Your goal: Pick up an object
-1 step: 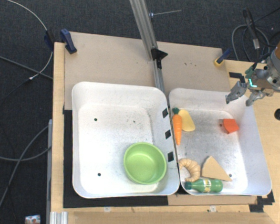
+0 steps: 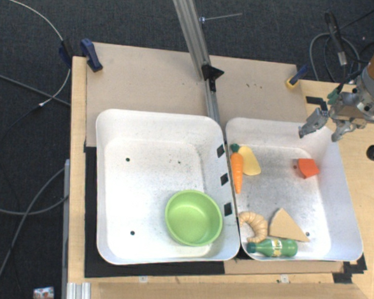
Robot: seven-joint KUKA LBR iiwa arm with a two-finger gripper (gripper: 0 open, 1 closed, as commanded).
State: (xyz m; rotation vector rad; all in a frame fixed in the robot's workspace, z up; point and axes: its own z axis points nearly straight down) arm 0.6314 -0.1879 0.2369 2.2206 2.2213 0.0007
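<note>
Tool (image 2: 323, 128) spread, nothing between its fingers, poised above right bin's (image 2: 346, 208) far corner; orange block (image 2: 307, 168) lies just below it, apart from carrot (image 2: 236, 171), likely target since unobstructed.

No text, number or brand can be read. The green bottle (image 2: 271, 249), beside the wedge (image 2: 286, 225), has a yellow label, too small to read.

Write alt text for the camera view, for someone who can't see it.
A robot gripper hangs open over the far edge of the right bin, which holds a carrot, orange block, wedge, and green bottle. A green bowl sits in the left bin.
</note>
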